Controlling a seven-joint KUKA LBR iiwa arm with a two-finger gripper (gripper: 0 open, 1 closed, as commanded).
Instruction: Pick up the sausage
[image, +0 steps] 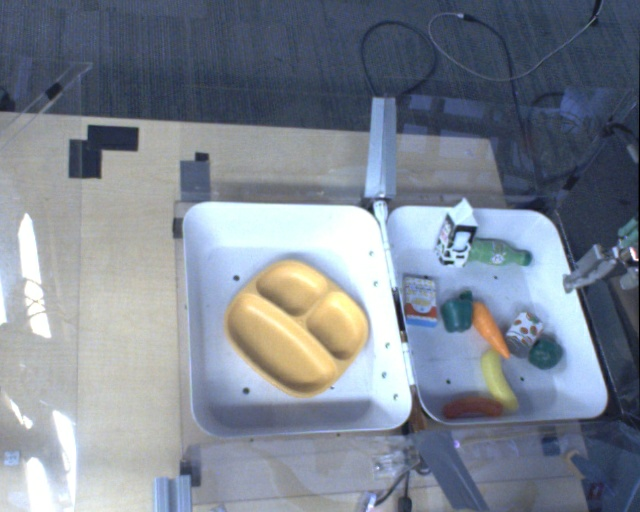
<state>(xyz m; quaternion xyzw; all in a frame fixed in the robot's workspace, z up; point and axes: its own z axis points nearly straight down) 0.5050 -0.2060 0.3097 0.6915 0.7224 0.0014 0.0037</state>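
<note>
Pale wooden bench (120, 330) is bearing 2 white bins; the left bin (215, 400) is holding a yellow divided tray (296, 326). Taking the right bin (560, 235) as landmark, the sausage (472, 407) is lying at its near edge, touching the banana (496, 378). The gripper (598, 264) is hovering just outside its right rim, grasping nothing visible; its clench cannot be told. Judged progress: pickup not yet begun.

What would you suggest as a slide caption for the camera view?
Sausage lies at right bin's near edge beside banana.
</note>
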